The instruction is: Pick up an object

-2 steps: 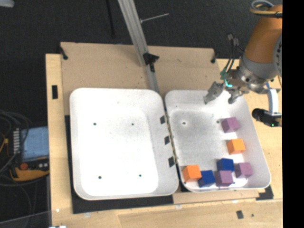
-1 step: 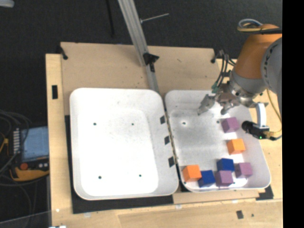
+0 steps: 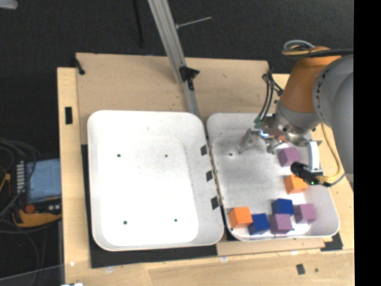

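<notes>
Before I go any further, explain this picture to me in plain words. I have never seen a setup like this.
This is one camera fixed above a workbench, looking down at a slant. The big grey and orange shape at the right is a robot arm, driven by a program. At its end sits its claw, the part meant to pick things up. It hangs over the upper part of the right bin, and I see nothing held in it.

On the bench lie two shallow white bins side by side: the left bin and the right bin. The right one holds small coloured blocks. Along its near edge sit an orange block, two blue blocks and two purple blocks. Closer to the arm are another purple block and another orange block.
</notes>
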